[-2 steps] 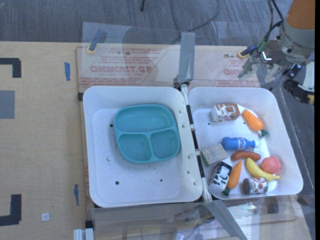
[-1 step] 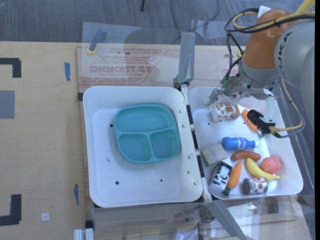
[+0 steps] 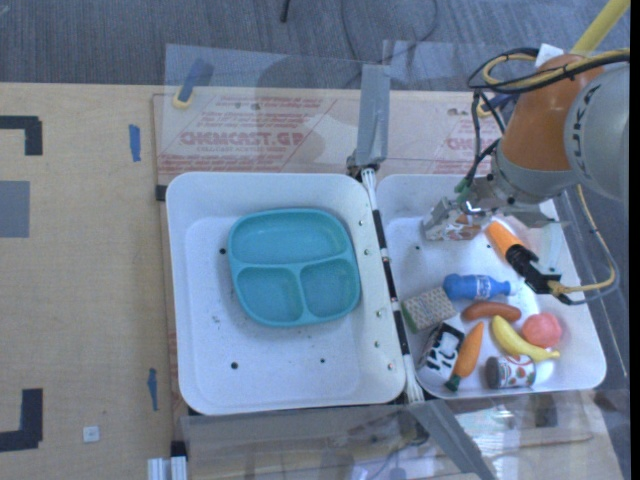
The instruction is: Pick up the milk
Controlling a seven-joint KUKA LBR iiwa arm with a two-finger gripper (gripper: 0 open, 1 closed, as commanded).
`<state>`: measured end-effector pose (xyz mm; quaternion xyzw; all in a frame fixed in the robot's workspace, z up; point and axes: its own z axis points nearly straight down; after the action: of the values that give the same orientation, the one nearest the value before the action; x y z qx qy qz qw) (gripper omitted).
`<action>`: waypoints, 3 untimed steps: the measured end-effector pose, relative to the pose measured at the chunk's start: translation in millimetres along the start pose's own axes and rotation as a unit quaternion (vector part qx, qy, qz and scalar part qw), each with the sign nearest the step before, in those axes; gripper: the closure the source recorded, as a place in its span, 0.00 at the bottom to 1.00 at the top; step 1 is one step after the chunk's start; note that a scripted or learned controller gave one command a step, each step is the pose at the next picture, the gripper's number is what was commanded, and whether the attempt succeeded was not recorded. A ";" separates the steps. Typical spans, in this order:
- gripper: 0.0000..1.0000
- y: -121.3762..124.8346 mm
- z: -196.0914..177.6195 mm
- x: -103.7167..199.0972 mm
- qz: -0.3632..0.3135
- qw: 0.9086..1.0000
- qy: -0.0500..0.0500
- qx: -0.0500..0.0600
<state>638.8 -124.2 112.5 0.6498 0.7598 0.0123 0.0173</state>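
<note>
- Item: milk, a small black-and-white carton lying near the front left corner of the right bin, touching or just beside the carrot on its right, with a speckled sponge just behind it.
- Handling, as judged: a toy carton, likely light and fairly stiff, with flat sides that may be a little slippery; not fragile. Best taken across its two narrow flat faces, on the side away from the carrot.
- Neighbours: blue bottle, sausage, banana, all close.
- Pincer: at the back of the right bin, well apart from the milk, low over a small pale packet. Whether it stands apart or together cannot be told; nothing is seen held in it.
</note>
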 end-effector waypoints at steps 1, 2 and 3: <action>0.00 40.0 5.1 -2.1 0.016 1.000 -0.004 0.000; 0.00 41.1 4.0 8.5 0.013 1.000 -0.008 0.000; 0.00 15.5 4.0 -2.4 -0.042 0.999 -0.003 -0.005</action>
<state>654.6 -124.2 109.1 0.6172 0.7864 0.0134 0.0228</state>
